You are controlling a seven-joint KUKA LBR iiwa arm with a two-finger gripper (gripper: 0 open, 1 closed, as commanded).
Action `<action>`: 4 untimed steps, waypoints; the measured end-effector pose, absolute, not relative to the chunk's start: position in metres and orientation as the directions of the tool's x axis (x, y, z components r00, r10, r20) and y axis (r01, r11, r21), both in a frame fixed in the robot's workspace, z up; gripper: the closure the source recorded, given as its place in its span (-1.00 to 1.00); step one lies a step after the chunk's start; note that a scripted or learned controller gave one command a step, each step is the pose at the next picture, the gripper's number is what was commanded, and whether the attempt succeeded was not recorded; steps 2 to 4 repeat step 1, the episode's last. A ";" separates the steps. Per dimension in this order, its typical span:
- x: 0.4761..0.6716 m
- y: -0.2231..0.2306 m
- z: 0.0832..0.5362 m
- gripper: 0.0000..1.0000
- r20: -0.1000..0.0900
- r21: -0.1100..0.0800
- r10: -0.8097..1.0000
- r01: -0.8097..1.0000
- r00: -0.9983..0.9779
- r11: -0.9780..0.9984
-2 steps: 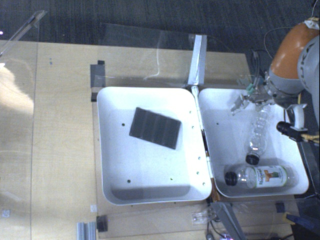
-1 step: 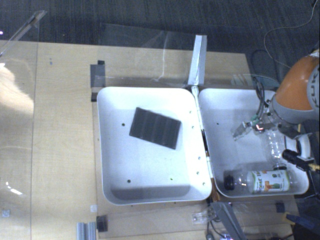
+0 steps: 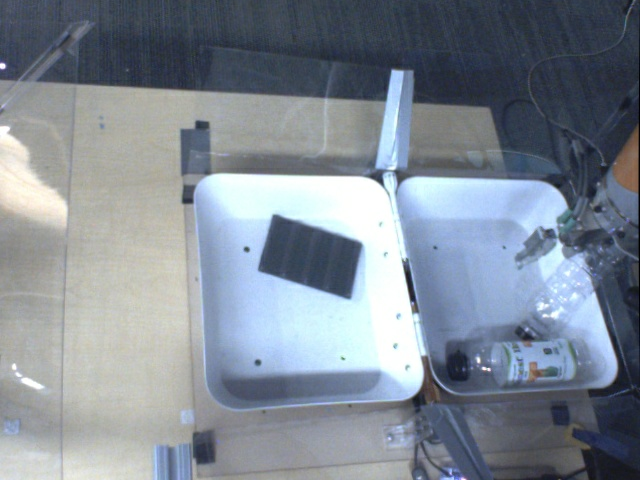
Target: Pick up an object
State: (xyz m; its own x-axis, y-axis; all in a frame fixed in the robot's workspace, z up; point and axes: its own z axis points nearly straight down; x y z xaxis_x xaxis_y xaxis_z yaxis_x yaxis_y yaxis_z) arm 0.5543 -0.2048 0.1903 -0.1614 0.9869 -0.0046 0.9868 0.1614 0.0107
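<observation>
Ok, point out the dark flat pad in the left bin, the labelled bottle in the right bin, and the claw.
Dark flat pad (image 3: pixel 310 256), camera view, middle of its top face.
Labelled bottle (image 3: pixel 525 361), camera view, on its white label.
Claw (image 3: pixel 545 243), camera view, at its fingertips, over the right bin.

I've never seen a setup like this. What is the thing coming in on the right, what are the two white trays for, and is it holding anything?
You are looking down at a slant from one fixed camera above a wooden bench. The two white trays are shallow bins side by side. The left bin contains a flat dark rectangular pad. The right bin contains a bottle with a black cap and a green and orange label, lying on its side, and a clear crumpled plastic bottle near the right wall. The thing at the right is a robot arm; its grasping tool sits over the right bin. Whether it grips anything is unclear from here.
</observation>
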 end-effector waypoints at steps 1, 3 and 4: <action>0.525 -0.205 0.091 -1.00 -0.004 0.013 0.992 0.992 -0.125 0.125; 0.525 -0.205 0.091 -1.00 -0.004 0.013 0.992 0.992 -0.125 0.125; 0.525 -0.205 0.091 -1.00 -0.004 0.013 0.992 0.992 -0.125 0.125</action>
